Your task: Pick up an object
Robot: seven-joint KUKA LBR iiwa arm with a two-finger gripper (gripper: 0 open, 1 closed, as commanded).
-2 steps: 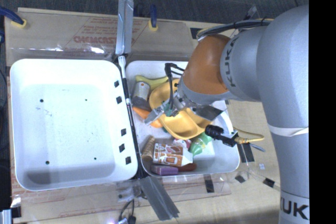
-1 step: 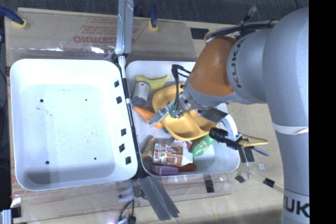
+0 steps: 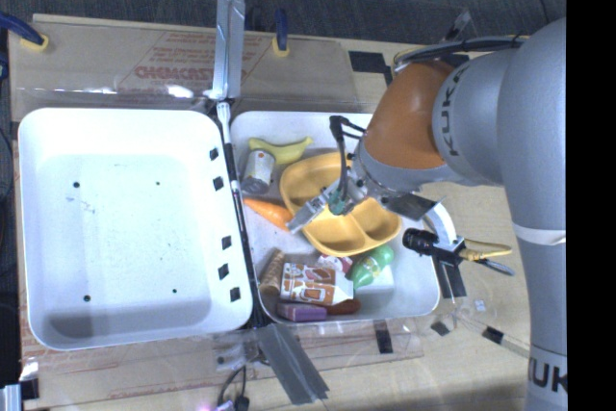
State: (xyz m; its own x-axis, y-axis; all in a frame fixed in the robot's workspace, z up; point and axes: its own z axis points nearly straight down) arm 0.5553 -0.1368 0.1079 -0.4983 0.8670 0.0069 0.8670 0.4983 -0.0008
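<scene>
The right bin [image 3: 435, 295] holds a heap of things: a yellow banana [image 3: 279, 149], a small metal can [image 3: 258, 170], a yellow bowl [image 3: 310, 176], a yellow divided dish [image 3: 364, 228], an orange carrot [image 3: 267, 211], a printed snack box [image 3: 310, 284], a green bottle [image 3: 372, 267] and a purple piece [image 3: 303, 311]. My gripper [image 3: 322, 205] is down in the middle of this bin, at the seam between the yellow bowl and the divided dish, just right of the carrot. The orange wrist band hides the bin's far right part.
The left bin [image 3: 38, 140] lies beside the right one, with a black-clipped divider [image 3: 231, 207] between them. A metal bar [image 3: 229, 43] stands at the back between the bins. Cardboard and tape lie behind both bins.
</scene>
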